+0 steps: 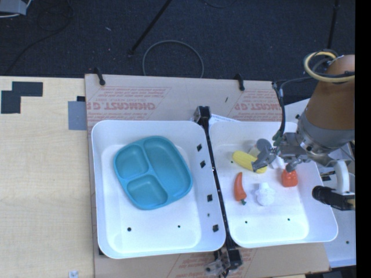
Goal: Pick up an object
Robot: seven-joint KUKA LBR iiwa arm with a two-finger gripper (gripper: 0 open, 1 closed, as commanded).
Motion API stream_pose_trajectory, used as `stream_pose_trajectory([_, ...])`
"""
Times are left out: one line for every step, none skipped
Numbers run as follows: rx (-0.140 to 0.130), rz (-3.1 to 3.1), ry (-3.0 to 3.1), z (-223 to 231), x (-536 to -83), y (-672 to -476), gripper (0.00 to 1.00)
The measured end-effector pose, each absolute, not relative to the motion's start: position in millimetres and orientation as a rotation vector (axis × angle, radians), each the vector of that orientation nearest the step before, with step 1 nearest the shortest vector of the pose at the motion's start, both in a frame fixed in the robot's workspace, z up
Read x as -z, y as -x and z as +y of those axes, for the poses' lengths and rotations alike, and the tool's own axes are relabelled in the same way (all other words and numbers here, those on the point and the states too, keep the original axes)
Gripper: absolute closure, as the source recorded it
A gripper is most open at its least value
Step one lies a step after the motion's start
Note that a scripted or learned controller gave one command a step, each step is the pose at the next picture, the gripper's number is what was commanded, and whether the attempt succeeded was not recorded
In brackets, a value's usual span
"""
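In the right bin lie a yellow banana-like piece, a red chili pepper, a small white object and an orange-red object. My gripper hangs low over the bin's upper right part and is open. One finger touches the right end of the yellow piece, and the other finger sits just above the orange-red object. Nothing is held between them.
The left bin holds a blue three-compartment plate. A black divider runs between the bins. The arm's grey and orange body looms over the right bin's far right edge, with black hardware beside it.
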State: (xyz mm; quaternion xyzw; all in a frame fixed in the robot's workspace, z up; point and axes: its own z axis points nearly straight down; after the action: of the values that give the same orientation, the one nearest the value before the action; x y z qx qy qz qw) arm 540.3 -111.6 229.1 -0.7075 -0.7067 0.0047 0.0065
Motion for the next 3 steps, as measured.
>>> stream_pose_trajectory([-0.003,-2.22,2.218,-111.8,-235.8,-542.7,0.0])
stream_pose_trajectory([-0.007,-2.217,2.215,-101.9,-184.5,-536.5,0.0])
stream_pose_trajectory([-0.007,-2.216,2.217,-99.7,-131.1,-545.6,0.0])
